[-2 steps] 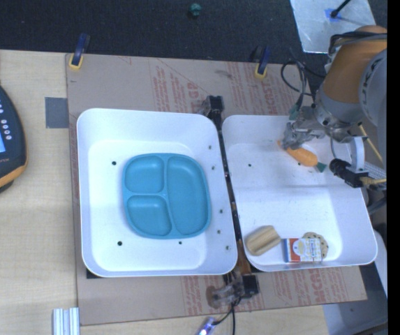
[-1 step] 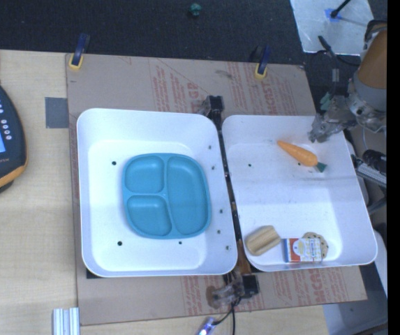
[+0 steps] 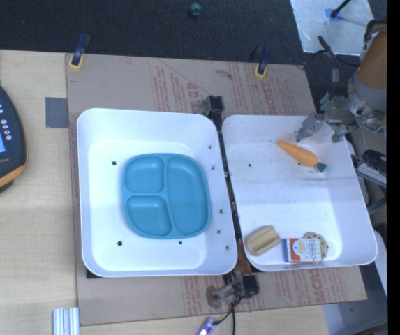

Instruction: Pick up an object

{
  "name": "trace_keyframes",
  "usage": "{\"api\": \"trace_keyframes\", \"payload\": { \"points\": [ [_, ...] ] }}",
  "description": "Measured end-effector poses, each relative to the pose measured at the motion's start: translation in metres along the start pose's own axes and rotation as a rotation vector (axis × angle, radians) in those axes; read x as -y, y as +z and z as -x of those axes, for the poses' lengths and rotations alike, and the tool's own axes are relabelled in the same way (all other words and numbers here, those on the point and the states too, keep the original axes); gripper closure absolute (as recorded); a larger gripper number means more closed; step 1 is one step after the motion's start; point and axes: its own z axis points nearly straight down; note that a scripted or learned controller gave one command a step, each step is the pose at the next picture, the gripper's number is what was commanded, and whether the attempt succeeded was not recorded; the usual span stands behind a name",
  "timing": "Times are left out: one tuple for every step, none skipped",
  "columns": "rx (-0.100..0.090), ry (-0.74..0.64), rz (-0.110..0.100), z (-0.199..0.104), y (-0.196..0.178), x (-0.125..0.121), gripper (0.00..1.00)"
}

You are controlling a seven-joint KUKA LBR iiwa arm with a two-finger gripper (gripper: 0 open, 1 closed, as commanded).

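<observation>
- Biscuit pack (image 3: 304, 249) and bread piece (image 3: 262, 239) sit low in right bin (image 3: 353, 187).
- Gripper (image 3: 327, 125) spread, empty, just above carrot (image 3: 299, 153).
- Best: descend, straddle carrot's middle crosswise.

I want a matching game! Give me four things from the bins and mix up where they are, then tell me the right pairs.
Things:
1. blue plastic divided plate
2. orange toy carrot
3. tan toy bread roll
4. small flat cookie box

Places:
A. near edge of the right bin, beside the box
B. middle of the left bin
C. far part of the right bin, close to the tool
D. near right corner of the right bin

Pairs: 1-B, 2-C, 3-A, 4-D
</observation>
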Motion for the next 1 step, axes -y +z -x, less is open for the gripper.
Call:
{"api": "trace_keyframes", "payload": {
  "points": [
    [0.001,-0.002,-0.003,-0.0197,0.0565,0.0005,0.00]
  ]
}}
